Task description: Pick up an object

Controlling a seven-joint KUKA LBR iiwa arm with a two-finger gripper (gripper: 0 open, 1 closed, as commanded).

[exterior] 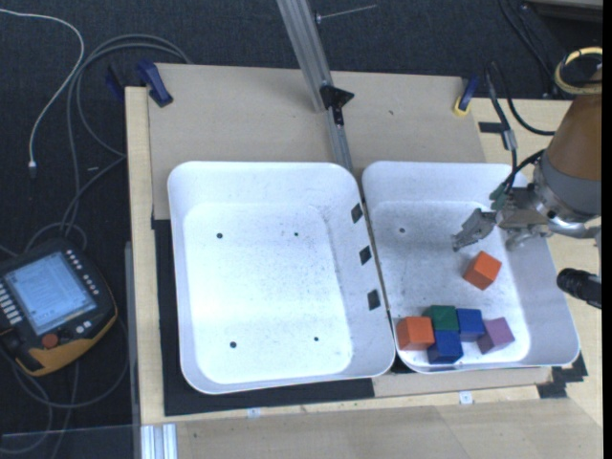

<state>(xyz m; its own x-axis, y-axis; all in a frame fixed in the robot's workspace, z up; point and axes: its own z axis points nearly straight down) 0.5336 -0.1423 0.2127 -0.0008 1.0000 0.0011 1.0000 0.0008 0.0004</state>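
White plastic bin, shallow, left (pixel 258 285): sits at 9 o'clock of its twin, touching it along the inner rim; speckled floor w/ four small dark dots.

White plastic bin, shallow, right (pixel 421 199): holds all blocks. Three small black clips along the shared rim.

Orange cube, tilted (pixel 483 270): lies alone mid-bin, just beside the hand at its 6 o'clock, apart from the fingers, not gripped.

Cluster at 6 o'clock edge of right bin, pieces touching or nearly so: orange cube, flat-sitting (pixel 415 332); green block (pixel 442 316) at its 2 o'clock; blue block, upper (pixel 469 323); blue block, lower (pixel 445 348); purple block (pixel 496 334) at far 3 o'clock end.

Two-finger metal hand (pixel 488 228): enters from 3 o'clock, over right bin, fingers pointing toward 9 o'clock. Fingers look parted somewhat, nothing seen between them; exact opening hard to judge at this res.

Grey arm w/ orange band (pixel 579 151): at 3 o'clock edge, above the hand.

Light wooden table (pixel 249 113): carries both bins; blue clamps at 11 and 1 o'clock corners.

Aluminium bar (pixel 301 36): runs from 12 o'clock down to the gap between bins.

Teach pendant, grey w/ orange trim (pixel 48 299): on dark carpet at 9 o'clock, off the table, cables trailing toward 11 o'clock.
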